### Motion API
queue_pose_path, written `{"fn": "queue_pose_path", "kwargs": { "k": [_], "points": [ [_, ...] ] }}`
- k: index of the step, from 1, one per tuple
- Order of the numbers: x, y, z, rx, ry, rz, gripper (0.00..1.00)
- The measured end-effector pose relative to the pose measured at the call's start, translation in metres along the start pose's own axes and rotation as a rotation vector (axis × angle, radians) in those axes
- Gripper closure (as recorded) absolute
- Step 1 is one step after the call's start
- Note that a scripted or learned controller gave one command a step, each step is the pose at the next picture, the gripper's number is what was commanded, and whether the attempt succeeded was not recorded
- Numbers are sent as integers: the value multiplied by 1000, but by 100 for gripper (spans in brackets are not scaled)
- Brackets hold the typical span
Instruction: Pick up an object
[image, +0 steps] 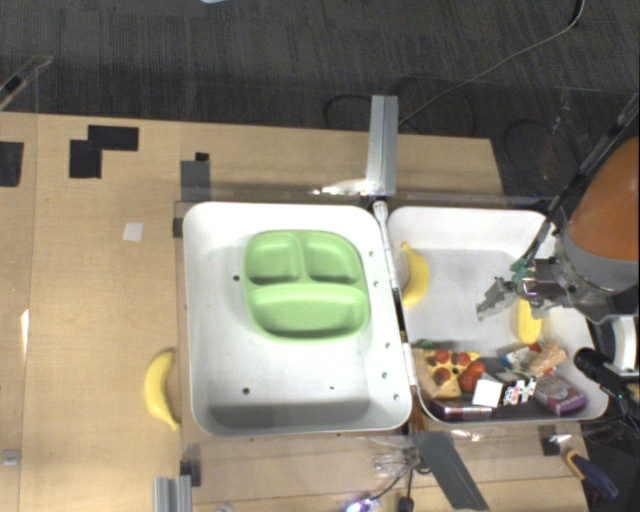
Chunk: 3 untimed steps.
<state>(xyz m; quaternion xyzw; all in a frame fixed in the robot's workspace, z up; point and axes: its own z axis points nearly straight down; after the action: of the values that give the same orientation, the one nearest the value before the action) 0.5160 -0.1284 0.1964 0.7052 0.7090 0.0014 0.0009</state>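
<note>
We see the claw (503, 296) hanging with its fingers apart over the right bin (470, 232), holding nothing. A yellow piece (527, 322) lies just beside it, above the toy pizza (447, 371).

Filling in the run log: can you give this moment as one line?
arm: over right bin | gripper: above bare bin floor, nothing visibly held | nearest: yellow item | green tray: left bin

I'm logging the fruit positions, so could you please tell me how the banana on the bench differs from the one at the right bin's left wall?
The bench banana lies outside both bins, on wood beside the left bin; the wall banana lies inside the right bin. The bench banana shows almost whole; the wall banana is partly hidden by the divider. Both are yellow and curved.
</note>
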Motion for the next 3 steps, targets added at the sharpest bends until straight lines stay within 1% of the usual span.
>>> {"fn": "queue_pose_path", "kwargs": {
  "k": [1,2,3],
  "points": [
    [1,2,-11,-6,1,-2,100],
    [53,9,12,1,1,104,100],
    [21,-3,-77,-4,-2,167,100]
  ]
}}
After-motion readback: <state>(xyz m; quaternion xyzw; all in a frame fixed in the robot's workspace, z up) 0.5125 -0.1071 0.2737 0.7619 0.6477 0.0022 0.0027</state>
